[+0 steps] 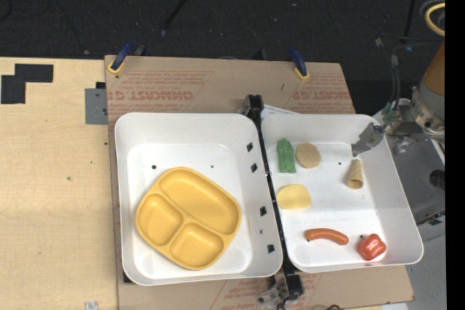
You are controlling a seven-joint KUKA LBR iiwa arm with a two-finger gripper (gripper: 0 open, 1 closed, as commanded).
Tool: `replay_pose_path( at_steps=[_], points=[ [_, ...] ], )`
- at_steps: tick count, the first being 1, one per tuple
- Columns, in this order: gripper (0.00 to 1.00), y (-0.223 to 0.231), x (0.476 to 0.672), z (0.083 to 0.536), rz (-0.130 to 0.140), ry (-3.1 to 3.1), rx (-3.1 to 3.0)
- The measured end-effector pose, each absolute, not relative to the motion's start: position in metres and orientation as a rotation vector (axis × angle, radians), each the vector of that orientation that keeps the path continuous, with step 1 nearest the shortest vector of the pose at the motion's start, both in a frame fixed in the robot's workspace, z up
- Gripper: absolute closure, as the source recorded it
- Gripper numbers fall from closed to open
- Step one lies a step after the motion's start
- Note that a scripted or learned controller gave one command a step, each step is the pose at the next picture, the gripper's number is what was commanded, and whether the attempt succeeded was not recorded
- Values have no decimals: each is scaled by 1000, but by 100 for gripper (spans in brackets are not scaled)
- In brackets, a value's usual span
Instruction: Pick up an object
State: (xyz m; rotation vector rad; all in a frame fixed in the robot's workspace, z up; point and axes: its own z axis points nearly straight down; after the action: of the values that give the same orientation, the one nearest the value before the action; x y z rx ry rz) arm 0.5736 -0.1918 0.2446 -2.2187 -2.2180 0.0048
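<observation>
Arm enters from the right edge of the frame; claw (368,137) sits over the upper right rim of the right bin (407,218). Can't tell its state at this size, nothing visibly held.

Candidates are all in the right bin, none picked yet:
- cone-shaped piece (354,174), just below the claw, closest target
- tan round piece (308,155) and green piece (285,156), side by side near the bin's upper left
- yellow piece (293,197), mid-left
- sausage (326,235) and red pepper (371,247), lower right, close to each other

Left bin (123,156) carries a yellow divided tray (187,216), lying at a slant.

Risks, my read:
- Claw is right at the bin wall. A straight descent from here likely clips the rim instead of reaching the floor.
- Cone is small, tapered and lying down; fingers closing across the taper could squirt it out.
- Green and tan pieces are near touching, so a grasp there may nudge the neighbour or catch both.
- Sausage is low and round; likely rolls away if contact is off-centre.
</observation>
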Motion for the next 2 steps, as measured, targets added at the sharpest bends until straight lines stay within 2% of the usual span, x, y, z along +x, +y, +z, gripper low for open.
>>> replay_pose_path(
  at_steps=[1,2],
  points=[
    [0,-192,575,247,0,-2221,-2221],
    [0,-189,580,202,4,-2220,-2218]
  ],
)
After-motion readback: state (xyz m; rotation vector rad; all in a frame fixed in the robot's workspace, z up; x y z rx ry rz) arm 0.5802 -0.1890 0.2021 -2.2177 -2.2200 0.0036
